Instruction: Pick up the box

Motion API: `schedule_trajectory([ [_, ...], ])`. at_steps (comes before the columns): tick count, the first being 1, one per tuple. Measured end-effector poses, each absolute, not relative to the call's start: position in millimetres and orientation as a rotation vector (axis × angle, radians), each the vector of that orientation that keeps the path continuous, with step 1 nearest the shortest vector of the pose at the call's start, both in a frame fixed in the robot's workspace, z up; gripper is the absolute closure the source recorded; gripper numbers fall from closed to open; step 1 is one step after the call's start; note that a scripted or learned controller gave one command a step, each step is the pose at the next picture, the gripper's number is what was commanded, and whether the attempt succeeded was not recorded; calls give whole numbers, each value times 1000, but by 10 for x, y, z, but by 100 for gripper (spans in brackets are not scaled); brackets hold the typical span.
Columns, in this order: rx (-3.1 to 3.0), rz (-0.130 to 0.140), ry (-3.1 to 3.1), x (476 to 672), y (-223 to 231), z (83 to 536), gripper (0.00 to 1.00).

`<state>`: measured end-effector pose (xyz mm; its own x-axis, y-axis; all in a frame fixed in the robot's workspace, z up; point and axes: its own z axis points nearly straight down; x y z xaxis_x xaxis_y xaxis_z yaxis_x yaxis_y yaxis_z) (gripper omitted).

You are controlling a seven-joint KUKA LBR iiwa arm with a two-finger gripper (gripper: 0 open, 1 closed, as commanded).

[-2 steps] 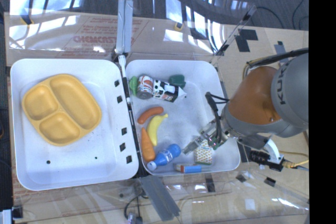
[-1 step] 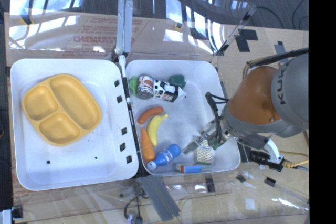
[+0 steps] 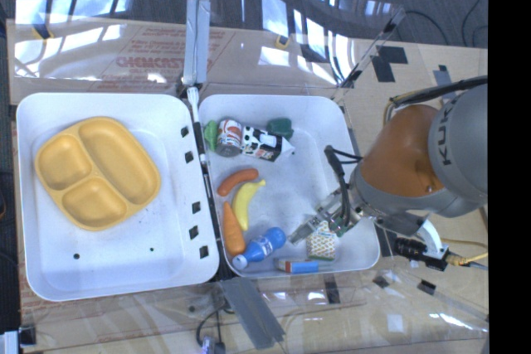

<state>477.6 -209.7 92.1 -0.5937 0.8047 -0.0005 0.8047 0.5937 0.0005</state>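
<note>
The arm (image 3: 415, 166) reached in from the right side, and its pincer (image 3: 325, 224) was low in the right bin (image 3: 319, 116), near the front right corner. The box (image 3: 322, 244), a small one with a checked pattern, lay on the bin floor just below the pincer, touching it or nearly so. It was not possible to tell whether the pincer was open or closed, or whether it gripped the box.

Several things lay close around the box. A marker with a blue body and an orange end (image 3: 299, 266) rested along the front wall of the bin, just beside the box on its left. A blue bottle with a white cap (image 3: 260, 248) lay a little more to the left, tilted. Beside it were a carrot (image 3: 233, 229), a yellow banana (image 3: 244, 202) and a sausage (image 3: 237, 181), all in the left half of the bin, apart from the box. At the back of the bin, a can (image 3: 230, 137), a black and white carton (image 3: 264, 146) and a dark green object (image 3: 280, 128) lay together, well apart from the box.

In the left bin (image 3: 50, 269) lay a yellow divided plate (image 3: 96, 172) with three compartments. Both bins stood on the desk (image 3: 398, 315).
</note>
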Motion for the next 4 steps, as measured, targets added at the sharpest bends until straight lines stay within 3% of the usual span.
schedule_trajectory([
  [3,1279,0,2871,4773,-2096,919,0],
  [4,1270,1,2874,4784,-2084,1021,100],
])
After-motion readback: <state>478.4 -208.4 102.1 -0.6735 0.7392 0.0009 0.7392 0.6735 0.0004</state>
